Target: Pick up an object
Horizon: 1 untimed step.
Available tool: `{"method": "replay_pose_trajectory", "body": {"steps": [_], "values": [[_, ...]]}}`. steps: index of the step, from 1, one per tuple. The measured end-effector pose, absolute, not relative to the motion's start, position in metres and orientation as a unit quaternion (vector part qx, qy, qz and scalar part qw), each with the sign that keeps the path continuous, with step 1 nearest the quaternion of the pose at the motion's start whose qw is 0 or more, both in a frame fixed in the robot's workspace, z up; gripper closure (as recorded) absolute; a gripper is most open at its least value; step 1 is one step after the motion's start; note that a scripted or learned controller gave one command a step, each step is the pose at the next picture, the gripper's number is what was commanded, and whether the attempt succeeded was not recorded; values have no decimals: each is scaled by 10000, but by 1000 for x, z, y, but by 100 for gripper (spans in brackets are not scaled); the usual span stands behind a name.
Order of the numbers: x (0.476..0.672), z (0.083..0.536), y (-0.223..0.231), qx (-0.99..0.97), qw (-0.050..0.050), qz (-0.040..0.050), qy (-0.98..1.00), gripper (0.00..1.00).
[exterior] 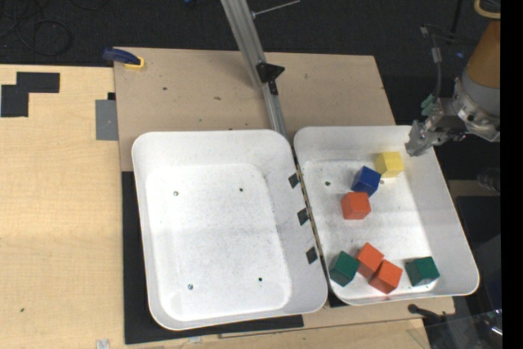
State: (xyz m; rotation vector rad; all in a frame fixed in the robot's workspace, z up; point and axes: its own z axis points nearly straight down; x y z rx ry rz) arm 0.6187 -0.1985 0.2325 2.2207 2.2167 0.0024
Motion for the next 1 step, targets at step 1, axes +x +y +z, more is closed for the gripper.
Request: {"method": "replay_pose_trajectory", "body": {"steps": [1], "values": [[619, 243, -199, 7066, 1, -1, 7076, 100]]}}
